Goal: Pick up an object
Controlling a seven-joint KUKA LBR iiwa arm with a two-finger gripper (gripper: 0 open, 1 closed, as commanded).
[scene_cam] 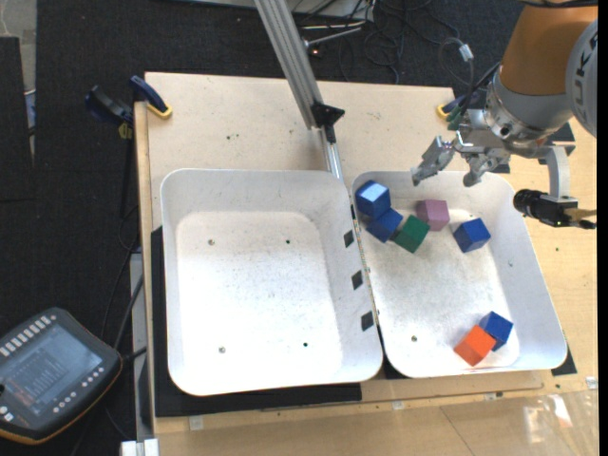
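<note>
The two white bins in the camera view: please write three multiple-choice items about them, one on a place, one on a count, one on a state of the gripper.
1. Where do the blocks lie?
A. all in the left bin
B. all in the right bin
C. some in each bin

2. How many blocks are blue?
A. two
B. three
C. four

3. How is the gripper?
A. open above the bin, holding nothing
B. shut on the pink block
C. resting on the bench outside the bins

Key: 1 B, every block lies in the right bin. 2 C, the light blue block, the dark one under it, one to the right and one by the orange block. 3 A, the gripper hangs spread above the pink block, nothing between its fingers.
</note>
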